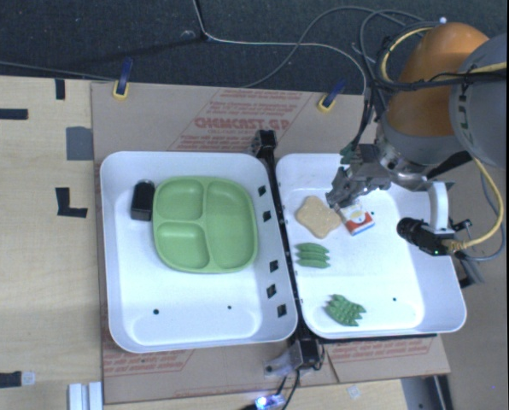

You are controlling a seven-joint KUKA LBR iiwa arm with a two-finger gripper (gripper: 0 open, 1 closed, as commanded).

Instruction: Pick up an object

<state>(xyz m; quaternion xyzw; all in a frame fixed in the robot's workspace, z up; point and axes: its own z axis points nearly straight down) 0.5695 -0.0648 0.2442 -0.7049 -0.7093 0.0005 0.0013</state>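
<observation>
In the right bin [408,310] lie a tan bread slice [316,217], a small red and white packet [359,222], a green pea pod [313,255] and a leafy green piece [345,311]. My gripper [342,194] hangs over the upper part of that bin, just above and right of the bread slice and beside the packet. Its tips are dark and small, and nothing shows between them. The left bin [126,306] holds a green divided plate [206,224] and a small black block [142,201].
A black divider [276,229] runs between the two bins. The arm's orange band [434,75] and grey wrist loom over the right bin's top right corner, with cables [459,237] trailing along its right rim. Cardboard lies under both bins.
</observation>
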